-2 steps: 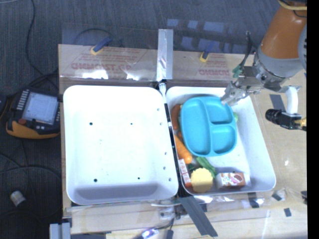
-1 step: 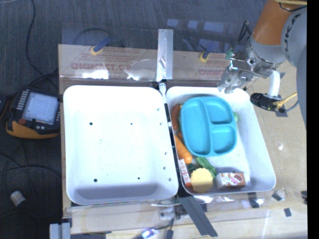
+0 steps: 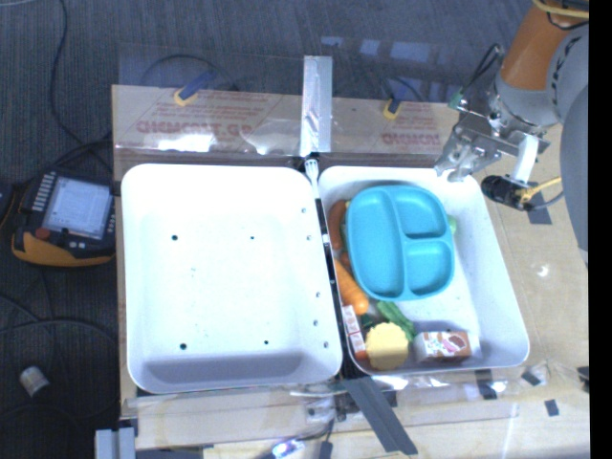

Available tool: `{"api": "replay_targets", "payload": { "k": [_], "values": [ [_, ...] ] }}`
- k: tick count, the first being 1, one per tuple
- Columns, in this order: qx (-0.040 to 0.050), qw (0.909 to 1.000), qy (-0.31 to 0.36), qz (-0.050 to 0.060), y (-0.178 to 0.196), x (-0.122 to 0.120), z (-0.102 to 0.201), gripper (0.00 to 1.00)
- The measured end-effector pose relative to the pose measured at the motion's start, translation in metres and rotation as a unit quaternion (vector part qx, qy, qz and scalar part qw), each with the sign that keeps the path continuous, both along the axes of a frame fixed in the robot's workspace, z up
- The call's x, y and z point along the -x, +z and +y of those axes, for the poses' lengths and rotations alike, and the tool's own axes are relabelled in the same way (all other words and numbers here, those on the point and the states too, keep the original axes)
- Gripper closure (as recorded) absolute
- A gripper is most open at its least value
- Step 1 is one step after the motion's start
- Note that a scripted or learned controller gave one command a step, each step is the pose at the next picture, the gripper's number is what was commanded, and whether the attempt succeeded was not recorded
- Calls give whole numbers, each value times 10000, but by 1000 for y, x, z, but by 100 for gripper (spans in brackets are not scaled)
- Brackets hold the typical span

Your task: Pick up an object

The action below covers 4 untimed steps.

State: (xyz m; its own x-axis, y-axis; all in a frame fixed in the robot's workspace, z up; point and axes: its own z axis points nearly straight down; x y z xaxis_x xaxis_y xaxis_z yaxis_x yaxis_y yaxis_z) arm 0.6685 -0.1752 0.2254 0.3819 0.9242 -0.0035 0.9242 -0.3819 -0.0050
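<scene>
The right bin holds a blue divided plate, an orange carrot-like piece along its left wall, a green item, a yellow block and a small red-brown carton at the front. My gripper hangs over the bin's far right corner, above and to the right of the blue plate. Its fingers point down with nothing between them; they look slightly parted.
The left bin lies beside the right one. A cardboard sheet with clips runs behind both bins. A handheld pendant sits on the floor at left. Cables lie near the gripper at right.
</scene>
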Motion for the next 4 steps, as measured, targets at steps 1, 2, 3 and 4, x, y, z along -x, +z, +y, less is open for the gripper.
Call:
{"api": "replay_targets", "payload": {
  "k": [1,2,3,4],
  "values": [
    [2,9994,348,-10,100,-1,41,100],
    [5,9999,-110,-7,140,-1,93,100],
    [24,9847,-1740,-10,206,-1,67,100],
    [23,9431,-3326,-2,206,37,148,100]
  ]
}}
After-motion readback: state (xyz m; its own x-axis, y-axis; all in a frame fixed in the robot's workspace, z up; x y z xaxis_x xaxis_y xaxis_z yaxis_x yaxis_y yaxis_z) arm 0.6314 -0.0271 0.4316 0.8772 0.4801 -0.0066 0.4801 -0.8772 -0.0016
